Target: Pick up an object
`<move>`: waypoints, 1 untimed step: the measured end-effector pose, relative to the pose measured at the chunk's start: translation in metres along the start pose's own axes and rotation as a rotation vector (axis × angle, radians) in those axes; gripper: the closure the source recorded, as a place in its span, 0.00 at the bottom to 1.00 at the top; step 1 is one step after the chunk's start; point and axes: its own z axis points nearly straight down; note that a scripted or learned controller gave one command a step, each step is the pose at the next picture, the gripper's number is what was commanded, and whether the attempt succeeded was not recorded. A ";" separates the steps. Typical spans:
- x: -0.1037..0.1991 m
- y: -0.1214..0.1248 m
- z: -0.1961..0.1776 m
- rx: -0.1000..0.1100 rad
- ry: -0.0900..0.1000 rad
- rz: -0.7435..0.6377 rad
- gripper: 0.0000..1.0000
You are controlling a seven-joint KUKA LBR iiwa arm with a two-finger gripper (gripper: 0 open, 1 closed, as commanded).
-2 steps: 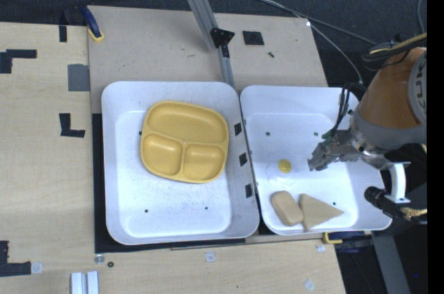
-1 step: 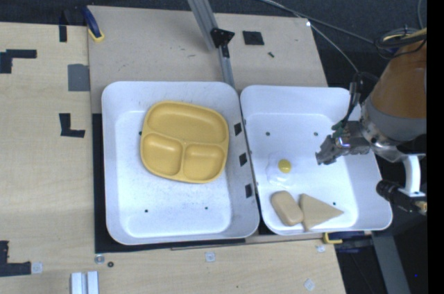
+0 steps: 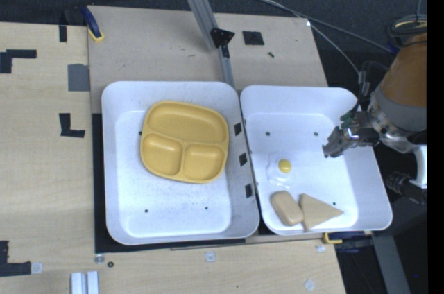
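So far, nothing looks picked up. From the overhead camera view, the gripper (image 3: 336,145) hangs over the right-hand part of the right bin (image 3: 313,97), reaching in from the arm (image 3: 408,84) at the right edge; it is dark and small against the bin floor, and I cannot tell whether it is open or closed, though no object shows in it. The candidate objects all lie on that bin's floor: a small yellow ball (image 3: 284,166) near the middle, and nearer the front wall a tan rounded block (image 3: 286,208) just beside a tan wedge (image 3: 319,210). All three sit apart from the gripper. The left bin (image 3: 173,223) holds a yellow divided plate (image 3: 184,141). By my judgement the approach, grasp and lift all remain to be done.
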 end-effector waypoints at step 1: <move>0.044 0.016 0.010 0.004 0.001 -0.004 1.00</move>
